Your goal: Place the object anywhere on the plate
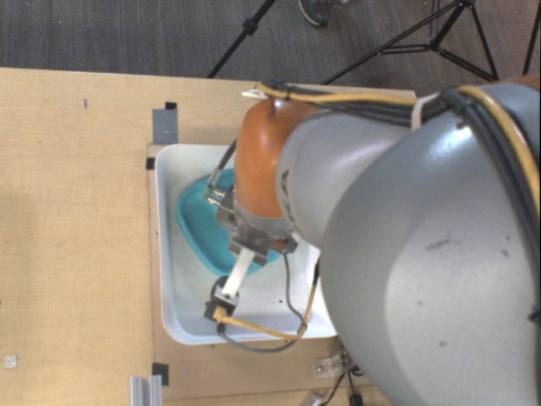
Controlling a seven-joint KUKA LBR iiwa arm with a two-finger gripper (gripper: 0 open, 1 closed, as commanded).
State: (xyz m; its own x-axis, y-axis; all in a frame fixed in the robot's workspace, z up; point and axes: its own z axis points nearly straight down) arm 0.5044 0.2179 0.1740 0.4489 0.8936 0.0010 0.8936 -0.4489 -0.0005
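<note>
A teal plate [199,218] lies in the white bin [169,252], toward its left half. The grey arm with its orange band [258,163] reaches in from the right and hangs right over the plate, covering the plate's right part. The gripper itself is hidden beneath the wrist, so its fingertips and anything between them are out of sight. No loose object is visible on the exposed part of the plate.
The bin's left wall and near rim [190,337] border the bare wooden bench [76,227]. The big grey arm body [423,252] covers the right side of the scene. Tripod legs [439,24] stand on the dark floor beyond the bench.
</note>
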